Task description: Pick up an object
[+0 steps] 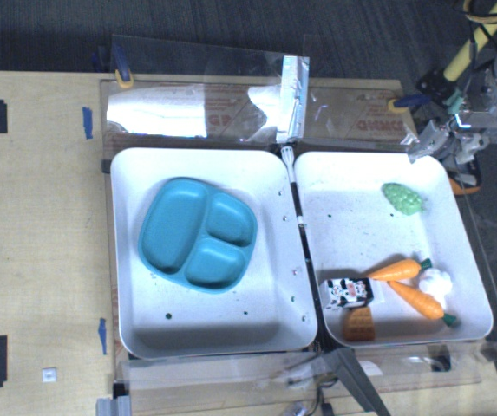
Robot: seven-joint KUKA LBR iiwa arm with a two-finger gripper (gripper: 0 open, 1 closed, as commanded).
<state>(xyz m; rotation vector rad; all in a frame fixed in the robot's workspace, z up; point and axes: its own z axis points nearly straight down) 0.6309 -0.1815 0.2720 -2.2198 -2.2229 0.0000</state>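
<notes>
In the right bin [352,189] lie a green bumpy piece [402,198] near the far right corner and two toy carrots [395,270] [421,300] at the near right, with a small white object [437,282] between them. A black-and-white cow-print carton [349,292] and a brown block [360,322] rest at the near left of that bin. My gripper [443,141] hovers over the bin's far right corner, apart from every object, with the green piece closest to it.
A blue divided plate [198,232] lies in the left bin [135,310]. A clear plastic panel [231,102] stands behind the bins. Yellow cables [482,16] hang at the upper right by the arm.
</notes>
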